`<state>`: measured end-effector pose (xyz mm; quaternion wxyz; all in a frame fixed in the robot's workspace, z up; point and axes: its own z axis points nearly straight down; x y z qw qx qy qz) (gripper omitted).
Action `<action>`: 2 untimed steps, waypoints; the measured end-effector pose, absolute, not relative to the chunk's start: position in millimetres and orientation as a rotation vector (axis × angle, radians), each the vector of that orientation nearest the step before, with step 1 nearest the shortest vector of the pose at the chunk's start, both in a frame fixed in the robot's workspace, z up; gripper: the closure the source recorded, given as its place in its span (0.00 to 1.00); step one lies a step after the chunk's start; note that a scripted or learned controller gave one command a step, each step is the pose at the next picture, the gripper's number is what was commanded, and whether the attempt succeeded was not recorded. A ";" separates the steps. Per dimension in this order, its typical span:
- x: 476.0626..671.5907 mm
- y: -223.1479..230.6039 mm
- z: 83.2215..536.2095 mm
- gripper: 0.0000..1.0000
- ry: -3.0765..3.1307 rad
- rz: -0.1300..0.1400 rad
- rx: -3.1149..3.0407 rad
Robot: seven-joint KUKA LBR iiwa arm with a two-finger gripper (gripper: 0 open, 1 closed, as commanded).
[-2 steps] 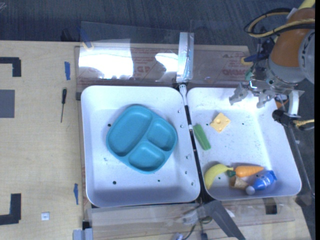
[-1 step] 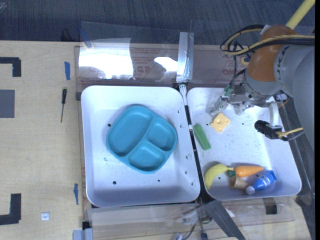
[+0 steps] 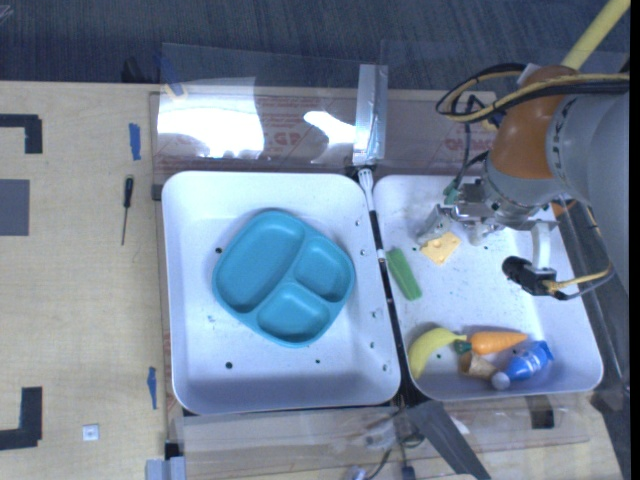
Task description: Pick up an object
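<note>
We view two shallow white plastic bins side by side on a pale wooden worktop. The left bin holds a glossy blue plastic plate with three compartments, lying flat near its centre. The right bin holds the loose pieces: a pale yellow wedge-shaped block in its far left part, a flat green bar just beside the dividing wall, and a near cluster of a smooth yellow banana-shaped toy, an orange carrot-shaped toy and a small blue bottle-like object, the three touching or nearly so.

The grey arm with its orange band reaches in from the right, and the gripper sits low over the far part of the right bin, just beside and above the yellow wedge. We cannot tell whether the jaws stand apart or closed, and nothing is visibly held between them.

We judge the step in hand to be the approach to the wedge, with the lift not yet made. The next move calls for the jaws to straddle the wedge squarely; its sloped faces may let it slip sideways when squeezed.
</note>
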<state>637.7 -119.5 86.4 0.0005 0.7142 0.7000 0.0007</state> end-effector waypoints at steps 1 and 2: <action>639.5 -119.7 98.8 1.00 2.195 0.007 2.240; 636.8 -29.0 200.3 1.00 2.238 0.017 2.195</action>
